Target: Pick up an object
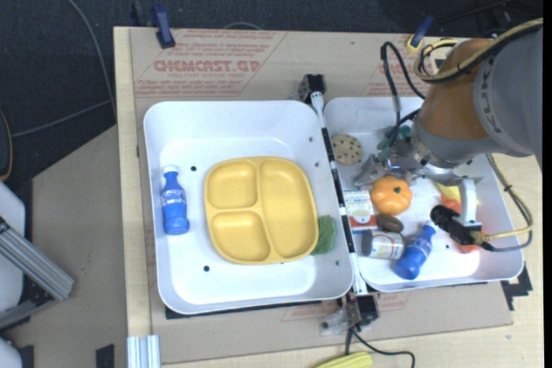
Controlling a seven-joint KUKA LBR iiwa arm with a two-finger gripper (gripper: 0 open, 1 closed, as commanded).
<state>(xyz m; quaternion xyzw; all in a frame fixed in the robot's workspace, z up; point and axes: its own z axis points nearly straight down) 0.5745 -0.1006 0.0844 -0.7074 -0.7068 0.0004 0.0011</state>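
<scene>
My gripper [378,171] hangs low over the left half of the right bin [448,278], just above and to the left of an orange fruit [392,196]. A tan round speckled biscuit [347,148] lies behind it to the left. A small white and orange carton [357,205] sits beside the fruit. Nearer the front, a small bottle [382,246] lies on its side, with a blue bottle [415,252] next to it. Nothing shows as held.
The left bin [172,129] holds a yellow divided plate [259,209], a blue bottle [173,202] to its left and a green thing [326,234] at the plate's right edge. A yellow thing [448,185] and a red thing [467,246] lie under the arm in the right bin.
</scene>
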